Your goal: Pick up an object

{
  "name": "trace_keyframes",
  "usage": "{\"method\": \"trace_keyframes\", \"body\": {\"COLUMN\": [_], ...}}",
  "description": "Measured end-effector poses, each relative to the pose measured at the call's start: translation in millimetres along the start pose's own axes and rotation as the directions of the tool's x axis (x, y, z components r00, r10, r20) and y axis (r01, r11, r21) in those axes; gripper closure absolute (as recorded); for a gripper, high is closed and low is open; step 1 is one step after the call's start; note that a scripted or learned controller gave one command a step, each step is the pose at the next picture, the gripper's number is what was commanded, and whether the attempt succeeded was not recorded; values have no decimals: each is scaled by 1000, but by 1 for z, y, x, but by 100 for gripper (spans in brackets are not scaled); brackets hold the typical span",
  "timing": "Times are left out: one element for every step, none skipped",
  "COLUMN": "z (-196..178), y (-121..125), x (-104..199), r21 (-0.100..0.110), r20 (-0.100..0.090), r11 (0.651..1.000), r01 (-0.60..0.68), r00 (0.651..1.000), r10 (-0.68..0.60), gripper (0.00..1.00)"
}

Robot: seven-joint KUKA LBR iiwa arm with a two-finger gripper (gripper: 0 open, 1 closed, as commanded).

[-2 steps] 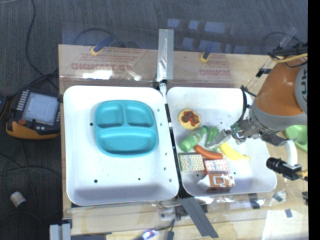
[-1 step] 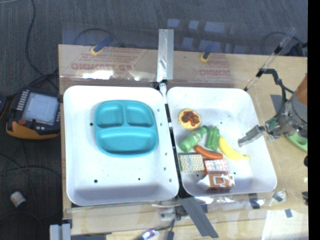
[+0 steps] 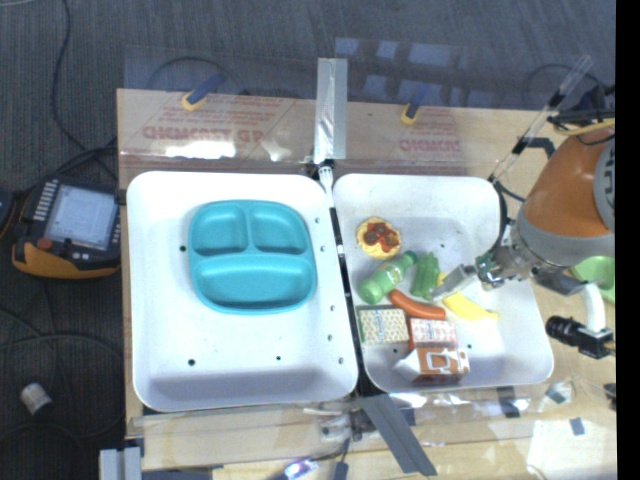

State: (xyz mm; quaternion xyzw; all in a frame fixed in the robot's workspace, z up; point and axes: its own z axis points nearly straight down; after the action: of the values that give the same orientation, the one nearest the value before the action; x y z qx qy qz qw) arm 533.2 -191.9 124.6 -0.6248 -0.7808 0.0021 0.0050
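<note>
1. Hand [image 3: 462, 278]: low over the right bin [image 3: 520, 363], reaching in from that bin's right wall; whether its fingers are apart or together cannot be told, and nothing is seen held between them.
2. Nearest thing: the yellow banana [image 3: 468, 309], just beside the hand and toward the bin's near wall, its long axis running roughly left to right. The green cucumber [image 3: 426, 273] lies just left of the hand.
3. Right bin, further contents: orange carrot [image 3: 418, 306], green bottle [image 3: 384, 279], small pizza [image 3: 379, 236] toward the far wall, patterned box [image 3: 383, 325] and brown carton [image 3: 438, 353] toward the near wall.
4. Left bin [image 3: 170, 368], touching the right bin's left wall: holds a teal divided plate [image 3: 250, 255].
</note>
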Motion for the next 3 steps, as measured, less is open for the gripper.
{"method": "trace_keyframes", "body": {"z": [35, 30, 35], "y": [-1, 0, -1], "x": [11, 14, -27], "r21": [-18, -14, -20], "r20": [14, 6, 1], "r11": [999, 999, 1000], "r01": [27, 29, -23], "r00": [1000, 1000, 1000], "r10": [-27, -29, 23], "gripper": [0, 100, 100]}}
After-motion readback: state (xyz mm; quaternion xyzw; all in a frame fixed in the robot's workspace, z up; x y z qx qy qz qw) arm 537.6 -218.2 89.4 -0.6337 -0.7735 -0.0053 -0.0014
